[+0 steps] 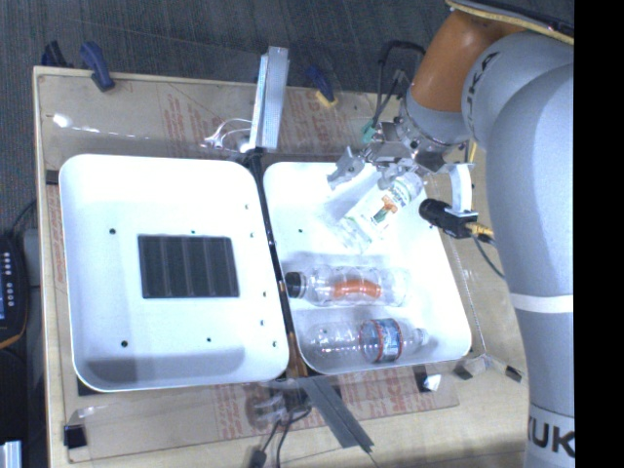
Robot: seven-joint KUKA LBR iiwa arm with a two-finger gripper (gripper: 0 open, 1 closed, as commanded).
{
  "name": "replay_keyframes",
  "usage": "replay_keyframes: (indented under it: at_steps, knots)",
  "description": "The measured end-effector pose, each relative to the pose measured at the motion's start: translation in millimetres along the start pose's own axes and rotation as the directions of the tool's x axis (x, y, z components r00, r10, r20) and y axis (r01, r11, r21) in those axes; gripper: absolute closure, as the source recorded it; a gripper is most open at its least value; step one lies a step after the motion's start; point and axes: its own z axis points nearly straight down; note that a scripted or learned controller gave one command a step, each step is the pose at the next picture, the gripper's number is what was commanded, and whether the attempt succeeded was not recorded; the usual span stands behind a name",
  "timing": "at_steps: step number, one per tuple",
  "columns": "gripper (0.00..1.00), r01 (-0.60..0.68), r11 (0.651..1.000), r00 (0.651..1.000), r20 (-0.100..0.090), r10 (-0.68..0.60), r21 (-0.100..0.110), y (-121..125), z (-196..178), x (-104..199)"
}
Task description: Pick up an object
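Clear glossy plastic bottles (pixel 346 287), smooth white bins (pixel 97 188)

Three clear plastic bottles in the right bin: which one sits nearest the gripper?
The clear plastic bottle with the white and orange label, tilted at the right white bin's far end, right under the gripper. The other two lie flat nearer the camera.

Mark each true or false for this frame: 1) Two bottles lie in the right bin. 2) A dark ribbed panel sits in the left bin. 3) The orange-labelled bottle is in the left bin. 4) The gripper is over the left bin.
1) True: the orange-labelled bottle and the dark-labelled bottle lie in the right bin.
2) True: the dark ribbed panel is in the left bin.
3) False: it is in the right bin.
4) False: the gripper is over the right bin.
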Motion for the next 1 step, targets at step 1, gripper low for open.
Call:
replay_keyframes:
  at_steps: [1]
  knots:
    - [0.00, 0.141, 0.990, 0.990, 0.002, -0.141, -0.004, 2.4, -29.9, -33.1]
